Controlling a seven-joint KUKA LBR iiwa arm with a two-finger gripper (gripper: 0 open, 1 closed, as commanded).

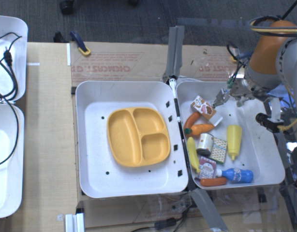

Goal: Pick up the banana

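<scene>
- The banana (192, 154) is a slim yellow toy fruit with a gentle curve along its length.
- It lies flat on the floor of the right bin (264, 151), close against that bin's left wall.
- Its long axis runs roughly from the far side toward the near side of the bench, the lower end bending a little to the right.
- Other small items crowd its right side, partly touching it.

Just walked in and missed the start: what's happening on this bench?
A robot arm reaches in over the right bin, its gripper hovering above the bin's upper part near a small carton. The banana it is meant to pick lies untouched along the bin's left wall among other toy foods. The left bin holds a yellow divided plate.
</scene>
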